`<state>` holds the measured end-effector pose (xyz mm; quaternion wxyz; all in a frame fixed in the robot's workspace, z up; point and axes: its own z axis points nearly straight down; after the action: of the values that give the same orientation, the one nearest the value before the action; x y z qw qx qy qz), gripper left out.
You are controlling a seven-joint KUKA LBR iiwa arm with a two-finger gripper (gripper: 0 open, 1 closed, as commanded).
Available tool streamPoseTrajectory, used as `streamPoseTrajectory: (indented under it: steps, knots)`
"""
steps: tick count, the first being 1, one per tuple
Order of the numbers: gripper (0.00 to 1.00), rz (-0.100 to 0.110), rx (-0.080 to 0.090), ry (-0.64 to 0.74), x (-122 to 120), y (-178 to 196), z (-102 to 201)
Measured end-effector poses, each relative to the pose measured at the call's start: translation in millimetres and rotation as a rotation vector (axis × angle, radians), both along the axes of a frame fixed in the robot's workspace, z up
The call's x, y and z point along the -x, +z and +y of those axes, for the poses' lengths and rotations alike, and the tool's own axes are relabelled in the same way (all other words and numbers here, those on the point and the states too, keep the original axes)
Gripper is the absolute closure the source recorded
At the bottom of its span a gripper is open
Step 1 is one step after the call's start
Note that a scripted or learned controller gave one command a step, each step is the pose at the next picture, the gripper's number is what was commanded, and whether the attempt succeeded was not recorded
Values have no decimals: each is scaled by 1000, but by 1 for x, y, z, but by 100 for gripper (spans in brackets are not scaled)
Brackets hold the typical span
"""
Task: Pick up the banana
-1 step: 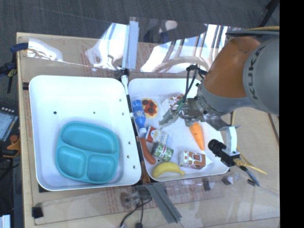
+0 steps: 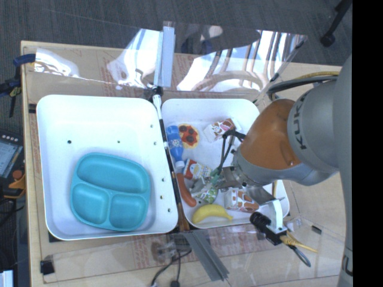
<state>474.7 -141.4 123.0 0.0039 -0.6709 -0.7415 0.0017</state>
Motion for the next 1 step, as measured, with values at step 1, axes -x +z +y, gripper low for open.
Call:
streamPoseTrajectory:
  steps: [1]
  knots:
    - [0,-3,1,-22,-1,-32,7]
